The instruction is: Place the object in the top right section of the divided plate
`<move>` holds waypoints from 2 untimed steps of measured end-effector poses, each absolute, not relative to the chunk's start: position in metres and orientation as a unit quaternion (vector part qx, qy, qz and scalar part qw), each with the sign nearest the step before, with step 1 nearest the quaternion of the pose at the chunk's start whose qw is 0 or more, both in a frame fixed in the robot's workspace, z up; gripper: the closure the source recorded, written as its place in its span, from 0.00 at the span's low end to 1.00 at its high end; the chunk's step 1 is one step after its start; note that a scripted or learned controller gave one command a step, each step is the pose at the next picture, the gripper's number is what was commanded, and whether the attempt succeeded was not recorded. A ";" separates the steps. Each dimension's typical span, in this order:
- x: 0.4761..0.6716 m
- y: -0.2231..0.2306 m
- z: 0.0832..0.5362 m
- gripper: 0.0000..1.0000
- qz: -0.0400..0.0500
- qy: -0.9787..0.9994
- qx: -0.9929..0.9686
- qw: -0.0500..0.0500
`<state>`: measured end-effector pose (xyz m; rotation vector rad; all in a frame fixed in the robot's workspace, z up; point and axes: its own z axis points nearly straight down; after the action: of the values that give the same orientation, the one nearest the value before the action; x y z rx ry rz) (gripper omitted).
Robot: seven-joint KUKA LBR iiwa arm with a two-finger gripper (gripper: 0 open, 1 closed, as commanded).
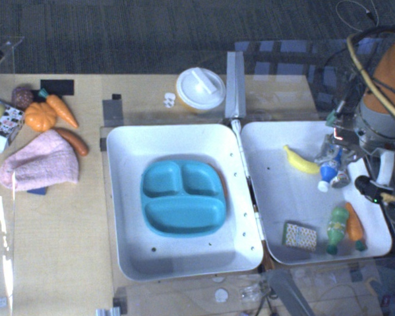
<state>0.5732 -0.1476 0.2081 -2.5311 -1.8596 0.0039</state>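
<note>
Blue divided plate (184, 198) is seen centred in the left bin (121, 211), sections bare. Gripper (334, 161) is positioned over the right bin (272, 203) toward 3 o'clock; jaw state cannot be told. Banana (299, 160) lies just beside it at 9 o'clock. Green bottle (336, 227), carrot (354, 226) and patterned sponge (300, 235) are grouped at 5 o'clock.

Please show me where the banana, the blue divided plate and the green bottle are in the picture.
banana (301, 161): camera view, middle of its yellow body.
blue divided plate (185, 231): camera view, lower rim.
green bottle (337, 227): camera view, middle of its body.
</note>
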 end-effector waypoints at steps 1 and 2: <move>0.604 -0.080 0.181 1.00 0.001 -0.612 -0.791 0.001; 0.556 0.003 0.182 1.00 0.001 -0.668 -0.745 0.001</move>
<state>0.5556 0.0032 0.1822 -2.3368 -2.0954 0.0038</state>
